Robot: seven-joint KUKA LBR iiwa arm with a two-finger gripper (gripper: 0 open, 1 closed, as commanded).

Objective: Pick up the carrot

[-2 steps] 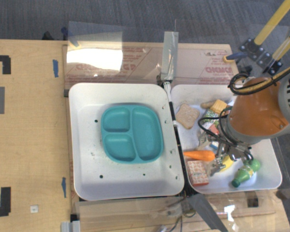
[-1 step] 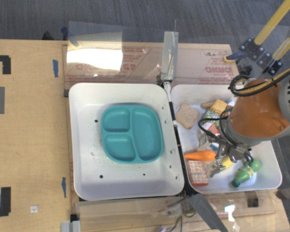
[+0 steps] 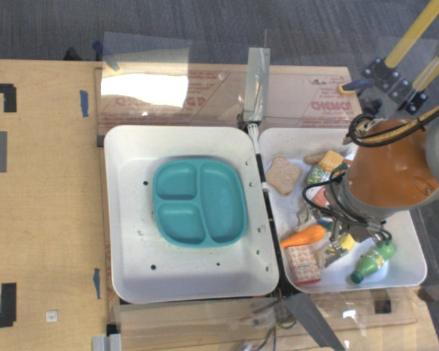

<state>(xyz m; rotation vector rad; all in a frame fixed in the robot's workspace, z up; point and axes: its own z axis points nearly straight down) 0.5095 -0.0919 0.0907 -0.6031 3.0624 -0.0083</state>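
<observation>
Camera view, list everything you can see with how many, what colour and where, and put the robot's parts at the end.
left bin: one, white, left half of the bench
right bin: one, white, beside it on the right
tray: one, teal, three compartments, middle of the left bin
carrot: one, orange, right bin, near its left wall
cracker: one, tan, right bin, upper left part
packet: one, red and white, right bin, just below the carrot
bottle: one, green, right bin, lower right part
small mixed items: several, yellow and green, right bin top; too cluttered to name
arm: one, orange band, over the right bin
claw: one, dark, right of the carrot
</observation>
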